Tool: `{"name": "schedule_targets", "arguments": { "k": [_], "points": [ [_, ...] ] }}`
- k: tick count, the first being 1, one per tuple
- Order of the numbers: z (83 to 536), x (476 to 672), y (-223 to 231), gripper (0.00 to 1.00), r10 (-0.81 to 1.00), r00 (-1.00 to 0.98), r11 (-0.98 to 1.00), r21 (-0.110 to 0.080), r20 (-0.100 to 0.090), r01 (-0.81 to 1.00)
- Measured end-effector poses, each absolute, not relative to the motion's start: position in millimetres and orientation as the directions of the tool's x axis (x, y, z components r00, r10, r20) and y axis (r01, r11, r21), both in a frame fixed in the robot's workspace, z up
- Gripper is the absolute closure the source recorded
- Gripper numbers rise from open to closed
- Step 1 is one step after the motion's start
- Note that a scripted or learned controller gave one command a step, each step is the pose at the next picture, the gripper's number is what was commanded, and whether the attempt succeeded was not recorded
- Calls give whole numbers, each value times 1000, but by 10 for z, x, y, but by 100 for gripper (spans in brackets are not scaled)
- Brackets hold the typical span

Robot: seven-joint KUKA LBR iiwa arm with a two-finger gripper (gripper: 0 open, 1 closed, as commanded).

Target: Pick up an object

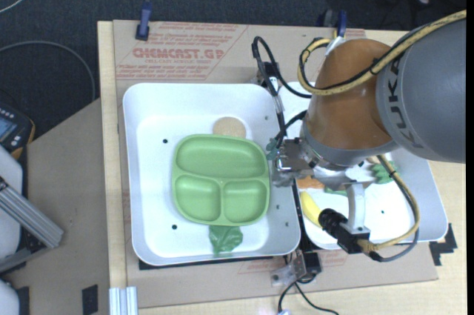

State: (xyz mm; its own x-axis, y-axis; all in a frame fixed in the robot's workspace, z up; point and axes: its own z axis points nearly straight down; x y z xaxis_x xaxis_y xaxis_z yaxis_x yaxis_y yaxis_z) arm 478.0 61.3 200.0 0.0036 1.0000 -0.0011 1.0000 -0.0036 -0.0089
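1. I count two white bins on the desk: the left bin fully in view, the right bin mostly covered by the arm.
2. Left bin holds three things I can make out. One green divided plate with three compartments lies near the middle. One tan round object sits just behind it, its near edge hidden by the plate rim. One darker green crumpled item pokes out from under the plate's near edge; I cannot tell what it is.
3. Right bin: one yellow object, banana-like, shows at the left side beside an orange sliver. One small green piece shows under the arm. All three are partly covered; shapes are unclear.
4. Pincer: it is at the divider between the two bins, beside the plate's right rim. The wrist hides it, so I cannot tell whether it is open, closed or gripping anything.
5. Cables loop from the wrist over the right bin.
6. One sheet of printed brown board lies beneath the bins, with two blue clamps at its far edge.
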Motion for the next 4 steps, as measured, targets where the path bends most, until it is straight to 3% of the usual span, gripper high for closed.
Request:
{"name": "schedule_targets", "arguments": {
  "k": [1, 2, 3, 4],
  "points": [
    [3448, 4811, 1079, 100, 1000, -6, 6, 17, 6, 1000],
    [2106, 4765, 768, 100, 1000, 5, -5, -15, -4, 1000],
    [3509, 4813, 325, 100, 1000, 5, -5, 17, 0, 1000],
    [2845, 4777, 1028, 100, 1000, -7, 7, -9, 1, 1000]
  ]
}}
